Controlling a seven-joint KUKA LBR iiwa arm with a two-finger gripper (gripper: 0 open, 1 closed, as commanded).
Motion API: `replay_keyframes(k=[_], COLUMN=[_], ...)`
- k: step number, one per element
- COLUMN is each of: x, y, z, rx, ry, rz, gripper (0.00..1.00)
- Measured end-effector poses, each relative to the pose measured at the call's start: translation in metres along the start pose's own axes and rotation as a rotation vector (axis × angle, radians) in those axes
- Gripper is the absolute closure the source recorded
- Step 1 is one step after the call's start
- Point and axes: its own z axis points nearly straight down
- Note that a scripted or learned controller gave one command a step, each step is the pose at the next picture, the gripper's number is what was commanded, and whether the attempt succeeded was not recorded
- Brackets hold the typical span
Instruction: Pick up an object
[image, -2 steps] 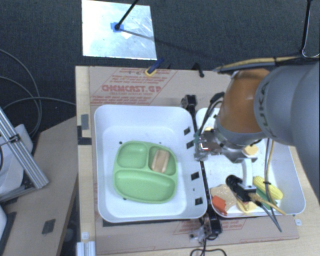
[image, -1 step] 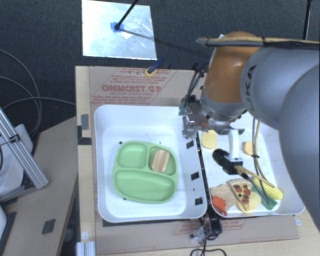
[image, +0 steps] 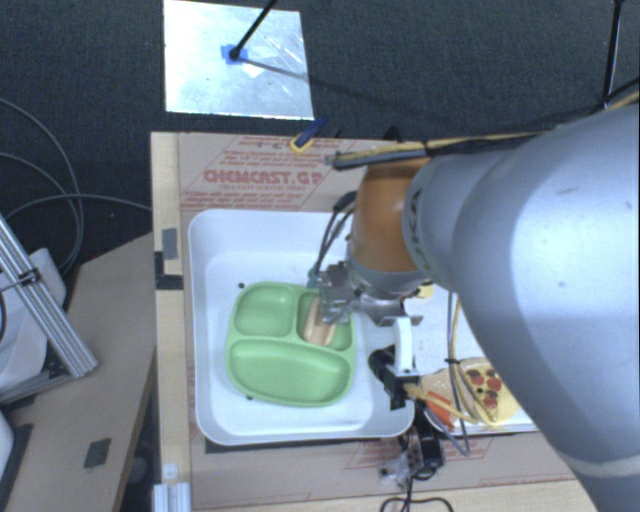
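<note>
The pincer (image: 322, 318) hangs over the upper-right compartment of the green divided plate (image: 285, 365) in the left bin (image: 215, 260), directly above a tan object (image: 318, 330), its grip unreadable.

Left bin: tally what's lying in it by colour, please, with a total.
Green: 1, the divided tray in the left bin.
Tan: 1, a small object in the tray's upper right compartment, under the gripper.
Total: 2

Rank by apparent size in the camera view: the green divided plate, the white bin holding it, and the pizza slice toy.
1. white bin, largest.
2. green divided plate.
3. pizza slice toy, smallest, though the arm covers part of it.
</note>
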Motion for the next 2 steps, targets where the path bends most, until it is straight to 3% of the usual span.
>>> replay_keyframes(k=[1, 2], x=[0.0089, 0.0089], y=[-0.0376, -0.0426], z=[0.0151, 0.0171], rx=[-0.036, -0.053], ry=[0.007, 0.007], rz=[0.002, 0.003], gripper=[1.00, 1.00])
